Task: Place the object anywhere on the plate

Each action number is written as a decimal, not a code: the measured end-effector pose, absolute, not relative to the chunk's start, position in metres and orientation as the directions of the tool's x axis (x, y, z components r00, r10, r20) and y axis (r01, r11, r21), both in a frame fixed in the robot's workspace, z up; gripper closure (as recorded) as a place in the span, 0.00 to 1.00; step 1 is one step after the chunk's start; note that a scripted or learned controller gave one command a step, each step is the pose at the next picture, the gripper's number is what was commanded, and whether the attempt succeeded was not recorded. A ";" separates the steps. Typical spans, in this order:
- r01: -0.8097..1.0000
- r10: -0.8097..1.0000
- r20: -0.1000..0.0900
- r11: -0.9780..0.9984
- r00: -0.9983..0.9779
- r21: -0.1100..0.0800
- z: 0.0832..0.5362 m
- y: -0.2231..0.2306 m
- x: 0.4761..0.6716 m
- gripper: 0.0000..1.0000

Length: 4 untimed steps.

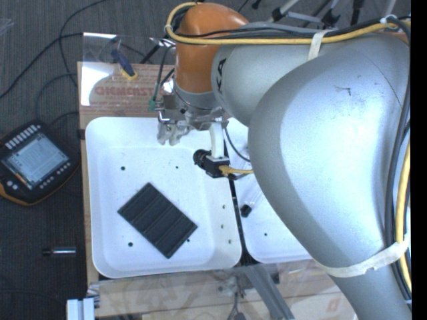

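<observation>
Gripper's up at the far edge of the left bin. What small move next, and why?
Probably shift the gripper toward the near side of the left bin, over the dark ribbed plate. It sits by the bin's far wall, well off the plate. I can't tell whether it holds anything.

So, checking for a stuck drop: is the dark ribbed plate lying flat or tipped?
Flat: the dark ribbed plate rests on the left bin's floor, turned diagonally.

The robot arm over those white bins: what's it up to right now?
The grey arm reaches in from the right. Its tool hangs over the far edge of the left bin. A dark ribbed plate lies flat on that bin's floor, nearer the camera and apart from the tool.
</observation>
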<state>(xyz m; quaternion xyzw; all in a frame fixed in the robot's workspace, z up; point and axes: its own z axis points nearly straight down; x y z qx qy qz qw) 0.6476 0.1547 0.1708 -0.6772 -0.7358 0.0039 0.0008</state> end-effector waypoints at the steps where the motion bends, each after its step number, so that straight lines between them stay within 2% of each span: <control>1: 0.889 0.889 -0.001 0.457 -0.457 -0.004 0.178 0.214 0.650 1.00; 2: 0.747 0.747 0.001 0.664 -0.664 -0.005 0.208 0.214 0.580 1.00; 4: 0.749 0.749 0.010 0.662 -0.662 -0.014 0.218 0.213 0.582 1.00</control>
